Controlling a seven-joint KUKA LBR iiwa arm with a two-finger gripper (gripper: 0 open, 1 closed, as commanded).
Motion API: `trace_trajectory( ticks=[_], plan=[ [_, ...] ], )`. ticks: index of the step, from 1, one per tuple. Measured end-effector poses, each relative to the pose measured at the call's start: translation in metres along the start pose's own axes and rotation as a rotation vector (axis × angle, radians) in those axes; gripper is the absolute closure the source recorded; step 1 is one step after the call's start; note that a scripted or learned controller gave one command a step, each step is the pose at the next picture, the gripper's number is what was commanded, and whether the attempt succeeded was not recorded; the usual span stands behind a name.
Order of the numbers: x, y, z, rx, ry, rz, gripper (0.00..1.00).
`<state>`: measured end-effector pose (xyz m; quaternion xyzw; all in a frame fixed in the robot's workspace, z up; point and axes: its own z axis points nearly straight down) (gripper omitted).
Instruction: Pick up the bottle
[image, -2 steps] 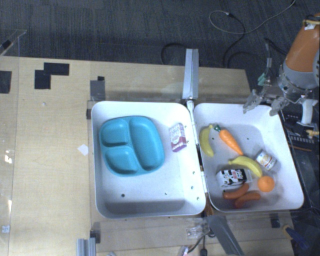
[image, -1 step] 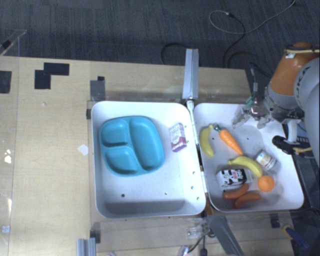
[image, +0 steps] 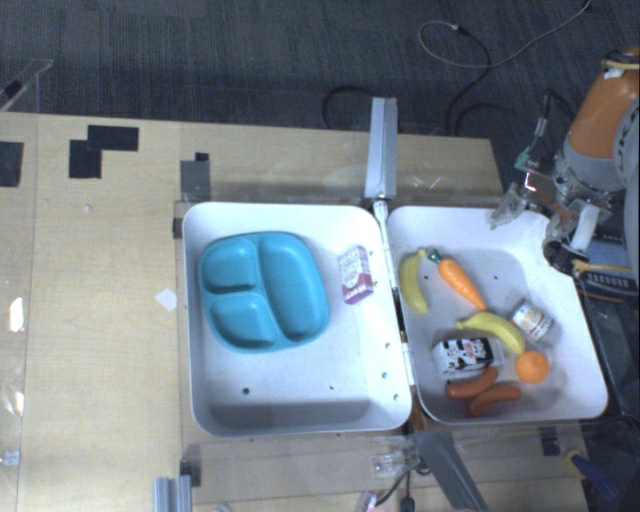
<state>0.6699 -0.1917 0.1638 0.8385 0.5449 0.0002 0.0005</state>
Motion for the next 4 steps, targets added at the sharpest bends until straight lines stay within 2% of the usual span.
trace_trajectory(
  ticks=[1,2,3,4],
  plan=[
    [0.000,0.000,0.000,0.000,0.000,-0.001,0.00],
    [0.008,-0.006,0.066,0.009,-0.003,0.335,0.00],
    [0.008,-0.006,0.066,0.008,-0.003,0.334,0.00],
    [-0.005,-0.002,0.077,0.016,-0.002,0.411,0.00]
  ],
)
